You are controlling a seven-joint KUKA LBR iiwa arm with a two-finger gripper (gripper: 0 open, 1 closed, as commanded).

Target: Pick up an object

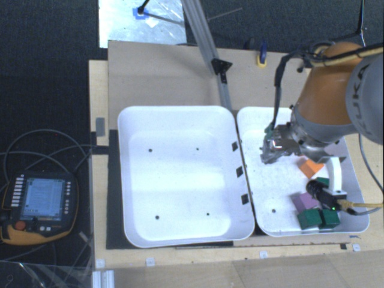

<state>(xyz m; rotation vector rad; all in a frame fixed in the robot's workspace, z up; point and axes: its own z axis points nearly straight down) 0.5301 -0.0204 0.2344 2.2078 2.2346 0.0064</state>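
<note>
My gripper (271, 151) hangs over the middle of the right bin (264, 218), near its left wall. An orange block (310, 168) lies just right of the gripper, partly under the wrist. Toward the bin's near right corner sit a purple block (305, 201), a dark green block (311, 219) and a second green block (329, 219) beside it. Another small green piece (322, 181) peeks out above the purple block. The arm's grey and orange body hides the bin's far right part.
The left bin (180, 116) stands against the right bin, with black clips (239, 171) along the shared wall. A slanted metal pole (204, 35) rises behind the bins. A teach pendant (39, 206) lies on the floor at left.
</note>
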